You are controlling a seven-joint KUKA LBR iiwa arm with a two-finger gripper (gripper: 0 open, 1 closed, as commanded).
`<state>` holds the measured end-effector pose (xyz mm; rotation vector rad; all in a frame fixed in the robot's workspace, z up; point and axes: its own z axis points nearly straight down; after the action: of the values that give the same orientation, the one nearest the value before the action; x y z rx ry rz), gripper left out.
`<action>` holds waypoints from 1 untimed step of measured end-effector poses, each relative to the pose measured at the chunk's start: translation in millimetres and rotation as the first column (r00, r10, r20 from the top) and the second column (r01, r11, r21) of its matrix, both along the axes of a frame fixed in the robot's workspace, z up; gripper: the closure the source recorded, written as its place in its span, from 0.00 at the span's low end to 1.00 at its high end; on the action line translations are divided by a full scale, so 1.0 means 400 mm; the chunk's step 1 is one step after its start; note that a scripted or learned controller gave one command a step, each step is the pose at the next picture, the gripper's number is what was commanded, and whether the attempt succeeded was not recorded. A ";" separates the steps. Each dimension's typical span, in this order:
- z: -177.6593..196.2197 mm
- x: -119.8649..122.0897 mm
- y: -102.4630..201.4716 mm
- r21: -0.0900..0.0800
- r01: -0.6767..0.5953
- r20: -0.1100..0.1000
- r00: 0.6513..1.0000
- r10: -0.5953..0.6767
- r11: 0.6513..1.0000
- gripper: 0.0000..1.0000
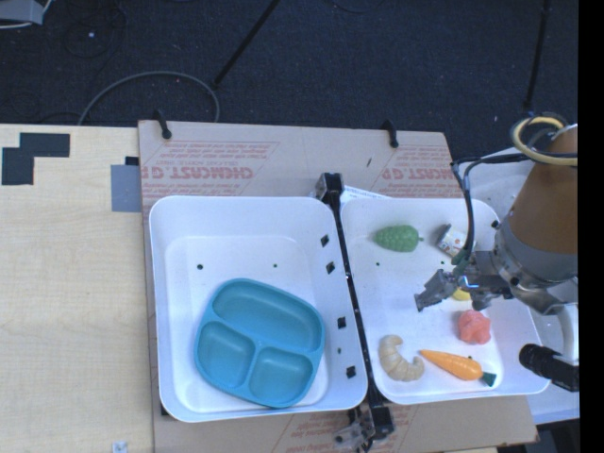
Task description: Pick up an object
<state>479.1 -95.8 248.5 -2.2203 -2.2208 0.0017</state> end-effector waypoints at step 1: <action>-0.139 0.018 -0.013 0.002 0.000 -0.007 1.000 0.000 1.000 0.00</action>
<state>486.4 -101.0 192.9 -2.2162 -2.2157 0.0077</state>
